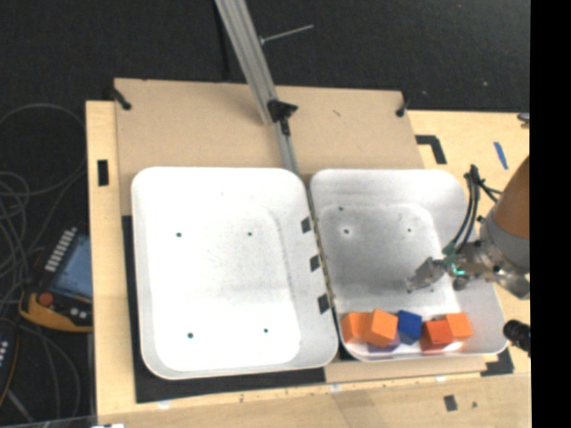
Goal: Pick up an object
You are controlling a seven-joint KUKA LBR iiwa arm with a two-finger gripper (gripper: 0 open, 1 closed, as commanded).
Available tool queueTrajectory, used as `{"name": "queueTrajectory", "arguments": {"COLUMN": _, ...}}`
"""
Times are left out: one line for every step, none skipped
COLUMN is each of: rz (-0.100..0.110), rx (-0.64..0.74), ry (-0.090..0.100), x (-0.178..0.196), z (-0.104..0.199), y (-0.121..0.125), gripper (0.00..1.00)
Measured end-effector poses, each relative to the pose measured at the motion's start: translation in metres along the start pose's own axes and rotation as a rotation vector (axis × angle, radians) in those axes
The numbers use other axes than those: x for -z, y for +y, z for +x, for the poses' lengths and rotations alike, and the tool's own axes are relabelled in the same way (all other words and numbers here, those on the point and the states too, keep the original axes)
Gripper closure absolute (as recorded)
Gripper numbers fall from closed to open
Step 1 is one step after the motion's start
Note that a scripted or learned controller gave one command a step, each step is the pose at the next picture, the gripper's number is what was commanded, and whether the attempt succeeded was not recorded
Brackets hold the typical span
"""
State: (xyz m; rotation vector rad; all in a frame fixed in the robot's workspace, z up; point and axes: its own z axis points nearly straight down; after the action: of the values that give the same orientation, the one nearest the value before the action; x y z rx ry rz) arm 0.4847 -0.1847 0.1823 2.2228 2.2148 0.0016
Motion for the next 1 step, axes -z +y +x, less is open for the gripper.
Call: {"name": "queueTrajectory", "arguments": {"rz": 0.001, "rx": 0.005, "ry": -0.001, "x": -0.0868, "z": 0.0448, "y": -0.0008, "gripper": 0.00}}
